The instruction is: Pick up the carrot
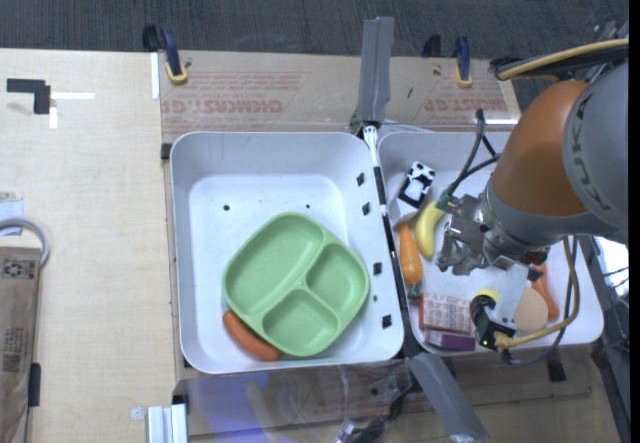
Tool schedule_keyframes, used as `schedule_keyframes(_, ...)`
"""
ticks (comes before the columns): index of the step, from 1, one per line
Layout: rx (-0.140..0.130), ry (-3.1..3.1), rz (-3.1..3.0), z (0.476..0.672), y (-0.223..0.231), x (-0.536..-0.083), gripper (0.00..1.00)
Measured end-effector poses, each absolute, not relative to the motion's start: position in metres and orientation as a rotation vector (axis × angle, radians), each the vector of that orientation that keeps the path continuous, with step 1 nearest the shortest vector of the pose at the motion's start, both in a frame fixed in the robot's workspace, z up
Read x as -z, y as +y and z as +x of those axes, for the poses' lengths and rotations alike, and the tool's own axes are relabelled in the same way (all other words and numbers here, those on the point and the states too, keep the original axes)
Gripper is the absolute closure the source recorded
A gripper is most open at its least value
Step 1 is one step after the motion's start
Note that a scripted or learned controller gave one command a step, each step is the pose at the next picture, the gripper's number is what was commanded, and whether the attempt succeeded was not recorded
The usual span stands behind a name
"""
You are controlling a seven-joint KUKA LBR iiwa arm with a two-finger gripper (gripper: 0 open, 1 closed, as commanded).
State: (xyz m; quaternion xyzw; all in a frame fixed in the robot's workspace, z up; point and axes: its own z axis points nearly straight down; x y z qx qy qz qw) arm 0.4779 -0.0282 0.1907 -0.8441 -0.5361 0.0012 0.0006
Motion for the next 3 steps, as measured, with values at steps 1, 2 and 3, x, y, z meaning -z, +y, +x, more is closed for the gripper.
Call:
schedule_keyframes(1, -0.003, -1.785, -2.585, 0.478, 0.027, -0.222, 1.0)
schedule_keyframes(2, -0.007, -2.244, -2.194, 0.477, 0.042, -0.21, 1.0)
schedule_keyframes(3, -0.007, -2.335, -2.1, 0.477, 0.134, -0.229, 1.0)
